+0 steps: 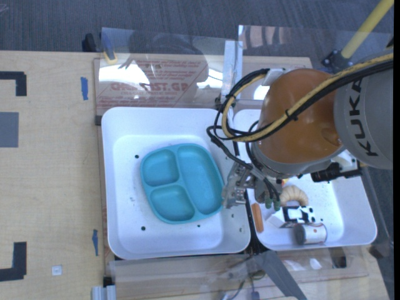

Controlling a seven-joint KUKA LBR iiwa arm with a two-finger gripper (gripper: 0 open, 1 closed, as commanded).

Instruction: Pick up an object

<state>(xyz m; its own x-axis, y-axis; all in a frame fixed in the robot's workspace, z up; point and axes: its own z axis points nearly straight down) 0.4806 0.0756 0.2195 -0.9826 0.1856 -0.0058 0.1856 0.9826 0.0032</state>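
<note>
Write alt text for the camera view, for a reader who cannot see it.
A grey robot arm with an orange band reaches in from the right, its claw low over the wall between two white bins. The left bin holds a blue divided plate; the right bin holds a croissant-shaped item, an orange stick and a grey cylinder.

We see the light wood counter (50, 186) carrying black corner marks and short strips of blue tape (84, 87). A clear plastic sheet (162, 61) with reddish lettering stands behind the bins. Beyond the counter's far edge lies dark grey carpet (187, 5). A yellow pole (372, 19) crosses the upper right corner at a slant
</note>
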